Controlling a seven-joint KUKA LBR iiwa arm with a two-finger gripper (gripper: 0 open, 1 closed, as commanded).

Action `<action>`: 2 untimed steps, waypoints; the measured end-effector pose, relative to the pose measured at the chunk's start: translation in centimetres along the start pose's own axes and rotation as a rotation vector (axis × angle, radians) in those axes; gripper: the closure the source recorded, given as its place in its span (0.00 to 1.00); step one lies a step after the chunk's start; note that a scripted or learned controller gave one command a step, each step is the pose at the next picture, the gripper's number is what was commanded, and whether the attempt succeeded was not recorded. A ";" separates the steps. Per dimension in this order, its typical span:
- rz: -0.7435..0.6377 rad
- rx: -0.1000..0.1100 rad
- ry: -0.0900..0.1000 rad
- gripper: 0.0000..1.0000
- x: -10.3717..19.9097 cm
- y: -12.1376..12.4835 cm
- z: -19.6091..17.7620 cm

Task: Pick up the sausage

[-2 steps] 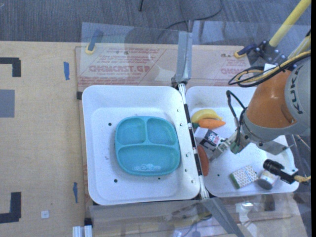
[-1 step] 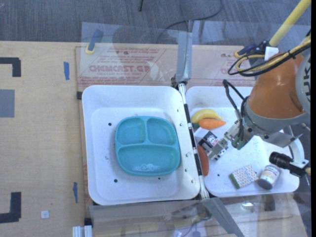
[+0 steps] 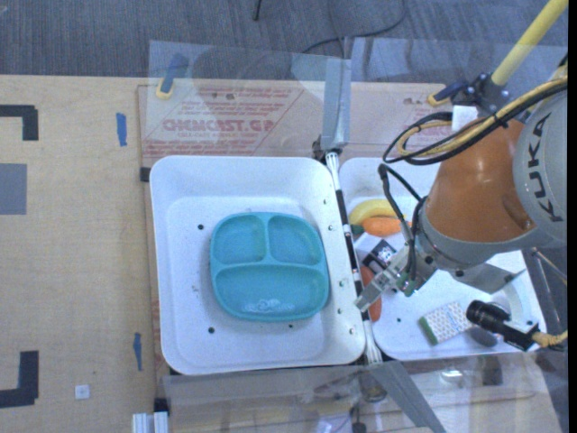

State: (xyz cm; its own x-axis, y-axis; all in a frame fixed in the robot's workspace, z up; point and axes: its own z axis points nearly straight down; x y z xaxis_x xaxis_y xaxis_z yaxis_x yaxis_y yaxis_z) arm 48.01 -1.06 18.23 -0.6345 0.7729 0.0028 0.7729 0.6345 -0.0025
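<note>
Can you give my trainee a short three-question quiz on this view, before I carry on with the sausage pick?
1. True or false: the teal divided plate lies in the left bin.
2. Which bin is the claw over? A) left B) right
3. Fill in: the yellow banana lies beside an ______ carrot.

Key: 1 true. 2 B, the right bin, close to its left wall. 3 orange.
</note>
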 end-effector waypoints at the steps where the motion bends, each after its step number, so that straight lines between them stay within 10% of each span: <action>1: -0.064 -0.001 -0.002 0.00 2.2 2.7 0.0; 2: -0.109 0.000 0.000 0.00 0.3 0.3 0.0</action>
State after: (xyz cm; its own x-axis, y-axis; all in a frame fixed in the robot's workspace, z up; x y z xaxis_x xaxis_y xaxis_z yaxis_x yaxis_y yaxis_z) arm 48.03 -0.60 18.24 -0.7147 0.6994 0.0032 0.6994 0.7147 -0.0023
